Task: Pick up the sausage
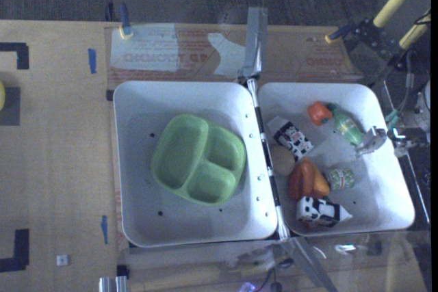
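— Cow-patterned black-and-white carton (pixel 320 210) sits nearest. Where's the sausage?
— Reddish-brown plastic sausage (pixel 298 181) lies just behind it in the right white bin (pixel 390 215), unlifted. I judge the whole pick is left.
— And the arm?
— Grey metal tool (pixel 373 140) hovers by the bin's right side, apart from the sausage. Spread or closed, I cannot tell.

Toys (pixel 311 178) crowding right bin (pixel 383 215)

Two white bins (pixel 133 147) sit side by side on the worktop (pixel 55 167). One green divided plate (pixel 198 158) has three compartments. Two black-and-white cartons (pixel 293 139), one green bottle (pixel 347 128), one small green can (pixel 341 178), one reddish-orange sausage (pixel 301 180).
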Available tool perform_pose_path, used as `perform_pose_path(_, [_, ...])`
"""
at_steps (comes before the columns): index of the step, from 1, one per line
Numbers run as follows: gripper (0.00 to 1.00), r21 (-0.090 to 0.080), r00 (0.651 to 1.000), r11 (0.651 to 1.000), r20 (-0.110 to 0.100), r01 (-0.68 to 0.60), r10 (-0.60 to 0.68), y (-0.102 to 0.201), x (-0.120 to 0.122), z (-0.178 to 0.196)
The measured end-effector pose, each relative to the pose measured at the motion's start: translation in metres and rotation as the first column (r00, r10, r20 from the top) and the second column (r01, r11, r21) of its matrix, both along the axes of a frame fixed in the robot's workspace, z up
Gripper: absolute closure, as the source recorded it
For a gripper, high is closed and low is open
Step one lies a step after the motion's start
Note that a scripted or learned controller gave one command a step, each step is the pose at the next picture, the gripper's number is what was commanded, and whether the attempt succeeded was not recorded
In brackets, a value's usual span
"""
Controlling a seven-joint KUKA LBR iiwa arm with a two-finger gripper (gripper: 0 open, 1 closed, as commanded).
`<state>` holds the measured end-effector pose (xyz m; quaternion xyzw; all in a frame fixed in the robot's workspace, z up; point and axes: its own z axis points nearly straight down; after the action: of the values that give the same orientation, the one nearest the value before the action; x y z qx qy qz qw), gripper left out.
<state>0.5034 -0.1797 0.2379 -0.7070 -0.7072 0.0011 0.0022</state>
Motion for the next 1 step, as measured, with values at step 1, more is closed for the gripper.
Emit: perform_pose_path(1, [0.00,0.000,0.997,0.997,0.004,-0.082,0.082,0.0378,-0.0039,-0.1306])
